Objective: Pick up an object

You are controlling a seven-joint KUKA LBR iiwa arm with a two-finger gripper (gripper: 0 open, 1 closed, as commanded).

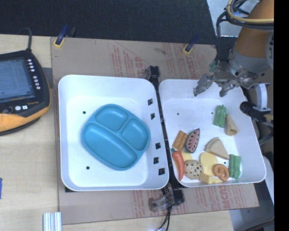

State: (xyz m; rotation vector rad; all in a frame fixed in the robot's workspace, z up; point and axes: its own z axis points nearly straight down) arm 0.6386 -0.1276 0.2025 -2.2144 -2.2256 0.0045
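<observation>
Cardboard-covered bench [111, 52], two white bins side by side.

Near, lower right of frame: right bin [183, 88] holds toy food heap: cookie [192, 169], pretzel [220, 171], cheese [208, 160], red pepper [177, 163], watermelon slice [192, 139]. Pieces touching; risk: fingers snag two or slip off.

Mid-left: blue divided plate [116, 136] in left bin [67, 129].

Far, upper right: gripper [216, 84] over bin's back rim, fingers spread, nothing between. Risk: clips rim on descent; green pickle [220, 115] nearest.

Writing: faint red print on cardboard, unreadable; pendant [14, 93] screen illegible.

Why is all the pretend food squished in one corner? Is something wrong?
Nothing looks broken or spilled. The toy food is just piled loosely at the near end of the right bin. The blue plate sits a bit crooked in the left bin, which seems harmless.
</observation>
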